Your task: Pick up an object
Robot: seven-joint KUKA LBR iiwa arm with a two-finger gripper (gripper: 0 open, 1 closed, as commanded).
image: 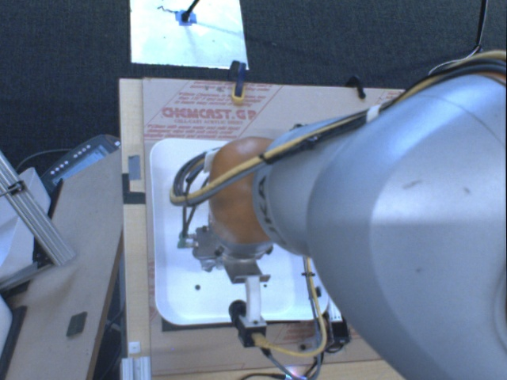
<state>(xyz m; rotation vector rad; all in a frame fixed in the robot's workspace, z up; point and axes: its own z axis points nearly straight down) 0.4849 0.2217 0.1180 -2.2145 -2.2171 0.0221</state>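
My gripper (209,253) hangs low over the left white bin (162,212), near the middle of its floor, below the orange band (238,188) of the wrist. The metal gripper body faces down and the wrist hides its tips. I see nothing between them. Two tiny dark specks (198,286) mark the bin floor near the front. The grey arm (396,228) covers the right part of the bench and whatever lies under it.
The bins rest on a pale board with red print (210,111). A blue and yellow clamp (237,76) sits at its far edge. A pale sheet (188,22) lies behind. A grey keypad device (79,161) and a metal rail (32,216) stand at the left.
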